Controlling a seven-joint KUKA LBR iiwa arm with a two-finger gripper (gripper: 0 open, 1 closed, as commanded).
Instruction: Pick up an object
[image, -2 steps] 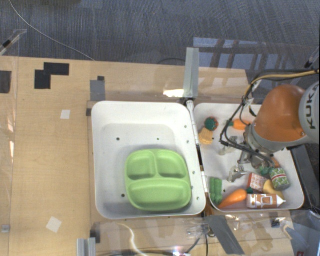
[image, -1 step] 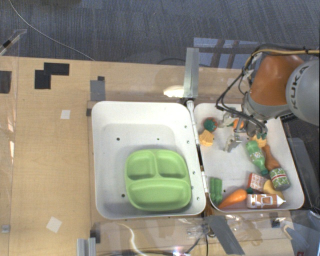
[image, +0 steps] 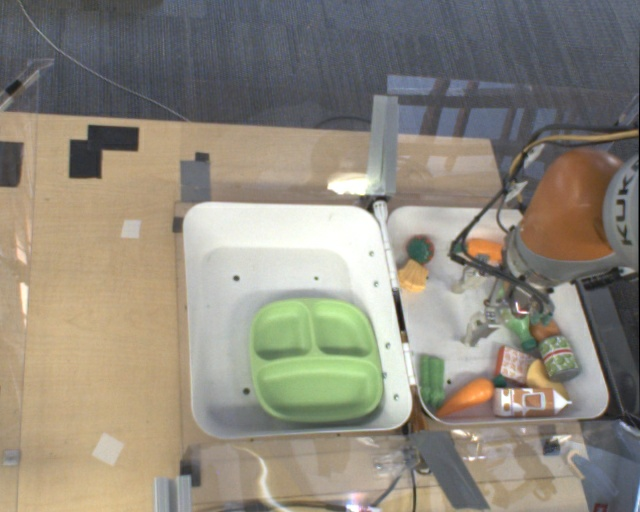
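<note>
Now | my gripper (image: 492, 318) over right bin (image: 440, 300), fingers state unclear | orange carrot (image: 466, 397) at front edge | green plate (image: 316, 359) in left bin (image: 215, 300) | wooden bench (image: 90, 300)

The arm (image: 600, 215) presents a grey casing with a broad, rounded orange band above the wrist; part of a dark letter marking shows on the grey shell at the frame's edge. Black cables loop along the orange section and down toward the wrist. The gripper (image: 497, 318) is a small assembly of bare metal and dark parts.
</note>
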